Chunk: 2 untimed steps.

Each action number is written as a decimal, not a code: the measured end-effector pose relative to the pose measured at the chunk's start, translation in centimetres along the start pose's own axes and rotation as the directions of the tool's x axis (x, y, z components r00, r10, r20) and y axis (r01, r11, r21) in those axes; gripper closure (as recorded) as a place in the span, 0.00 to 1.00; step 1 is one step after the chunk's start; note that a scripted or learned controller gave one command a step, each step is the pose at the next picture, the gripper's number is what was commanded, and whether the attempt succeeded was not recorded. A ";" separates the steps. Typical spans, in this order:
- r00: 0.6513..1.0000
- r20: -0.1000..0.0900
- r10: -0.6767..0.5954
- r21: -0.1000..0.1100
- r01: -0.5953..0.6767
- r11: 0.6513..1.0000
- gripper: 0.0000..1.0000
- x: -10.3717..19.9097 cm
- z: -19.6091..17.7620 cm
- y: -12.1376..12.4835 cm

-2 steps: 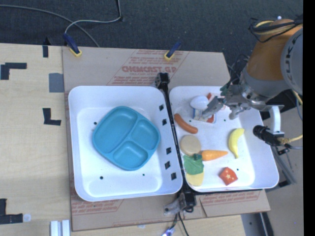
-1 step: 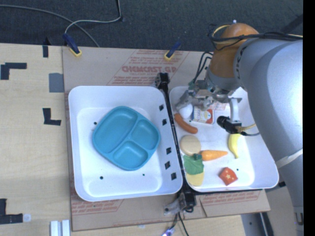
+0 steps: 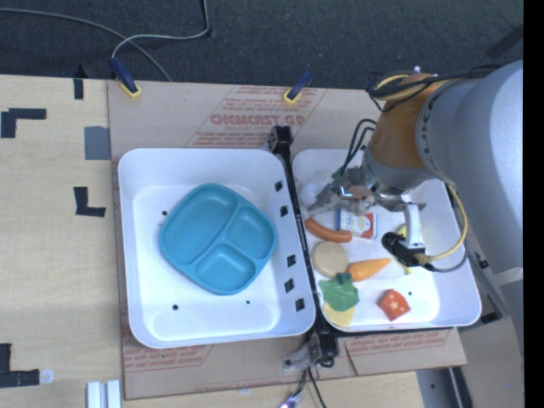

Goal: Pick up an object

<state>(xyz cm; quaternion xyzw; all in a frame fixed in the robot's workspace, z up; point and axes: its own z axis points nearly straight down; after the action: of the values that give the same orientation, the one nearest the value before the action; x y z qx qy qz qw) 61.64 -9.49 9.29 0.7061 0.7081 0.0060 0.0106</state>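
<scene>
- The gripper (image 3: pixel 342 194) is seen low over the upper left part of the right bin (image 3: pixel 455 311), below the orange band (image 3: pixel 398 134) of the grey arm (image 3: pixel 476 134).
- Whether the gripper is apart or together cannot be told, as the metal parts blur into one another; nothing is seen clamped in it.
- A small white carton (image 3: pixel 357 223) with blue and red print lies just below the gripper, towards the near side of the bin.
- An orange-red sausage (image 3: pixel 328 230) lies just beside the carton, below and slightly left of the gripper.
- Further towards the near side, a beige round piece (image 3: pixel 328 258) and a carrot (image 3: pixel 369 269) are placed side by side.
- A green leafy toy (image 3: pixel 340 293) rests on a pale yellow piece (image 3: pixel 338 316), well apart from the gripper.
- A red object (image 3: pixel 393 304) sits near the bin's near right corner.
- A blue divided plate (image 3: pixel 218 237) lies in the left bin (image 3: pixel 136 167), well to the left of the gripper.
</scene>
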 end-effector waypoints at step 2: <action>1.000 -0.005 0.002 0.022 -0.002 1.000 0.00 -5.9 -4.8 2.6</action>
<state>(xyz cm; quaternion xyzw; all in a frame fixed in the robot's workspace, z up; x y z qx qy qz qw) 64.11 -15.35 14.15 0.7067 0.7075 -0.0003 0.0010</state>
